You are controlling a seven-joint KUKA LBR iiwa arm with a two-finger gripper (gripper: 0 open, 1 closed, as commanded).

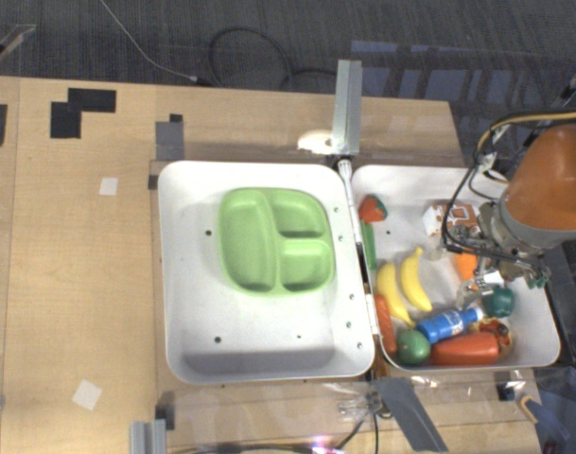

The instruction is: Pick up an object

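- camera view: a wooden table [70, 282] is seen from above, with two shallow white bins set side by side on it.
- the left bin [193, 339] carries a green divided tray [273, 239], lying flat near its middle, its three compartments bare.
- the right bin [543, 334] is crowded with toy food, likely heaped there as a pool of things to be picked from.
- two yellow bananas [406, 287] lie side by side near the bin's middle; a red-and-green strawberry [372, 208] sits near the upper left corner.
- along the lower edge a green round fruit [412, 347], a blue bottle [446, 325] and a red-orange piece [467, 349] are packed close together, touching or nearly so.
- a dark teal ball [499, 302] sits just beside the blue bottle's upper end.
- the grey arm with its orange band [552, 183] is seen reaching in from the right, over the right bin.
- the hand [483, 274] is placed low over the clutter, just above the teal ball and bottle, seemingly lined up for a grasp there.
- whether the hand is open or closed cannot be told; nothing is plainly seen held.
- the pick is judged as not yet done.
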